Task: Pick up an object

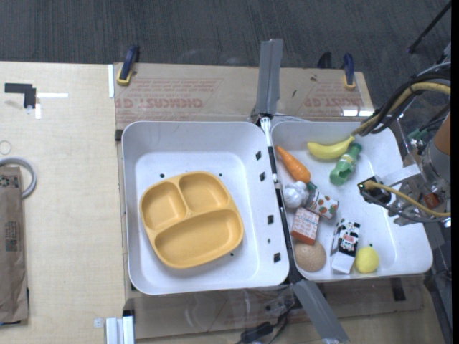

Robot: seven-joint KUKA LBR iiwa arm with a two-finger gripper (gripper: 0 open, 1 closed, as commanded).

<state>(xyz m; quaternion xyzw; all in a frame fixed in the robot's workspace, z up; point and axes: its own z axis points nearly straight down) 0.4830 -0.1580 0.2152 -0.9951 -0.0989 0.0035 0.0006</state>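
Note:
The right bin [401,264] holds several small things. A yellow banana [328,148] lies at the back beside a green bottle [344,165] and an orange carrot [293,163]. A crumpled silver piece [294,193], a strawberry-print item [325,205] and an orange box [305,225] sit along the left wall. At the front are a round brown cookie [310,256], a cow-print carton [346,244] and a yellow lemon [366,260]. My gripper [407,201] hangs over the bin's right side, apart from the objects, with nothing seen in it.
The left bin [143,149] carries a yellow divided plate [191,218]. A grey divider [270,77] runs between the bins at the back. Blue clamps [128,63] pin cardboard behind them. A brown bag [12,242] lies on the bench at far left.

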